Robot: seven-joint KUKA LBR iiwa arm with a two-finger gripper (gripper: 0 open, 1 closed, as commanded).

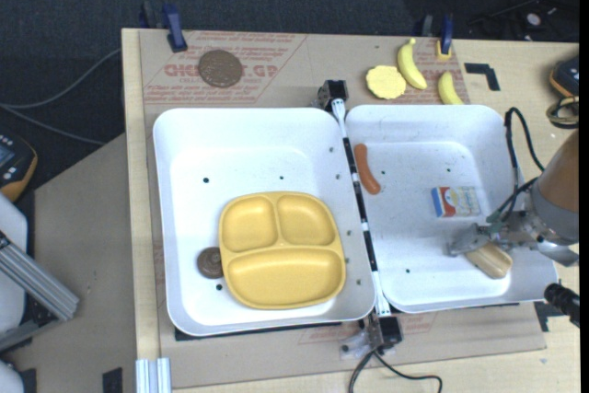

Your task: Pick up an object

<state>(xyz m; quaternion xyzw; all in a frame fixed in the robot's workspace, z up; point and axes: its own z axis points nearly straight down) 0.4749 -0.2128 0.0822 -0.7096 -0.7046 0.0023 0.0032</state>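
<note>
In the right bin (414, 285) my gripper (477, 241) hangs low near the front right corner, directly beside a tan bread-like piece (491, 262) that pokes out under it. Whether the piece is held cannot be made out. A small white, blue and red carton (456, 201) lies flat just behind the gripper. A red-orange sausage (368, 170) rests against the bin's left wall. The grey arm (561, 198) comes in from the right edge.
The left bin (184, 161) holds a yellow divided plate (281, 249) and a brown round cookie (210, 263) at its left side. On the bench behind the bins lie another brown cookie (220, 67), a yellow chip (386, 82) and two bananas (412, 64).
</note>
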